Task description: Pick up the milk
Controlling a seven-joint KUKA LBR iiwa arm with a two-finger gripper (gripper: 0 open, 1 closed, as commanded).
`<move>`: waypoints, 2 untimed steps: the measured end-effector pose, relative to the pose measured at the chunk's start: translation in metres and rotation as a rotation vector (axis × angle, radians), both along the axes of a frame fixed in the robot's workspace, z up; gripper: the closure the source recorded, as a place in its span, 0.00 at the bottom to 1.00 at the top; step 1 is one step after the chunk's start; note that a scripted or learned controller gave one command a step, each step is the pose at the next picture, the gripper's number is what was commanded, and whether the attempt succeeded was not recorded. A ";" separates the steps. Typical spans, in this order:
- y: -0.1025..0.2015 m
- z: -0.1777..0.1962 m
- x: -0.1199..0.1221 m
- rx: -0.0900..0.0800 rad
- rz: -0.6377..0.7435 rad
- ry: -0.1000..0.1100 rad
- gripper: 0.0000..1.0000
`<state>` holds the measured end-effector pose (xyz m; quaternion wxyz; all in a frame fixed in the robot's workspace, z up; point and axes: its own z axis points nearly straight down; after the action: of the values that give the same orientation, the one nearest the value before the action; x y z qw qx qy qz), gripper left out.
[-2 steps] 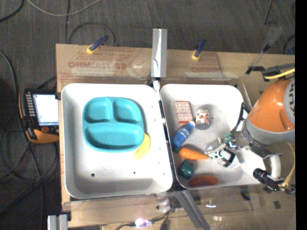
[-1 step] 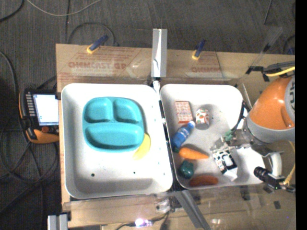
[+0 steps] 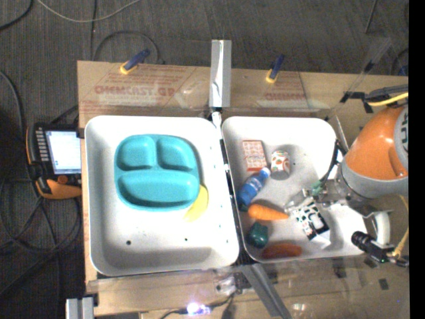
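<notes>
The milk (image 3: pixel 312 222) is a small white carton with black cow patches, lying tilted near the front right of the right bin (image 3: pixel 330 130). My gripper (image 3: pixel 311 199) hangs right over the carton's upper end, at or very close to it. The grey arm with its orange band (image 3: pixel 377 155) comes in from the right above the bin's right wall. I see no part of the carton lifted off the bin floor.
Left of the milk in the same bin lie a carrot (image 3: pixel 267 212), a blue bottle (image 3: pixel 253 186), a dark green item (image 3: pixel 257 234) and a red sausage (image 3: pixel 282 250). A red-and-white box (image 3: pixel 254 155) and a small can (image 3: pixel 280 161) sit farther back. The left bin holds a teal divided plate (image 3: pixel 157 171) and a banana (image 3: pixel 198 205).
</notes>
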<state>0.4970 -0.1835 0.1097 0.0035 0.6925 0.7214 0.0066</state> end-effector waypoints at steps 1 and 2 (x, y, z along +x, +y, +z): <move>0.001 0.008 0.000 0.001 0.002 0.002 1.00; -0.034 0.032 -0.008 -0.005 0.034 0.016 1.00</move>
<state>0.4893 -0.2174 0.1414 -0.0007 0.6800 0.7332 -0.0008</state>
